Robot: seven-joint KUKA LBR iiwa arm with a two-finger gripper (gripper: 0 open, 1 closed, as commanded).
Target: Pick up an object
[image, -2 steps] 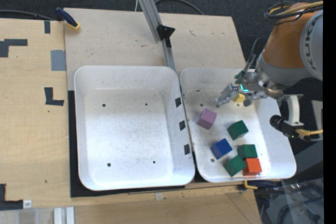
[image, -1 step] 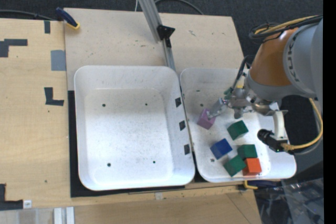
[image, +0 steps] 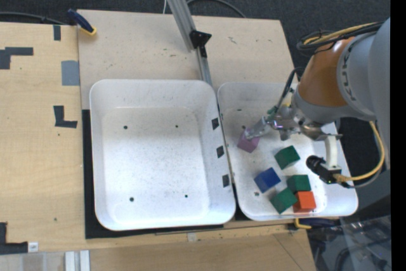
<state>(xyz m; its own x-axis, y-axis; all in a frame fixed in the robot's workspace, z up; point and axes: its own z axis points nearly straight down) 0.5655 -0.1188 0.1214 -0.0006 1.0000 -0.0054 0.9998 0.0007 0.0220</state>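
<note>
1. Looking down from the fixed camera, we see two shallow white bins side by side on the bench: the left bin (image: 108, 105) and the right bin (image: 346, 203).

2. We find the arm (image: 336, 82) reaching in from the right, grey with its orange band above the wrist, bent down over the right bin.

3. We see the gripper (image: 255, 132) low over the left part of the right bin, its metal fingers pointing left toward the wall between the bins. The fingers seem to close around the top of the purple block (image: 248, 142) — but the view is small and blurred there, so we cannot tell for certain how wide they stand or whether they truly clamp it.

4. The purple block is a small, pale mauve cube, duller than the others, tilted a little, near the bin's left wall and right below the fingertips. We cannot tell whether it rests on the floor of the bin or is lifted off it.

5. We count five other blocks in the same bin, nearer the front right corner: a green block (image: 287, 156) just beside the wrist, a blue block (image: 267, 179) below it, a second green block (image: 299, 183), a third green block (image: 284, 200) and an orange block (image: 306, 201) touching its neighbours — all apart from the purple one.
</note>
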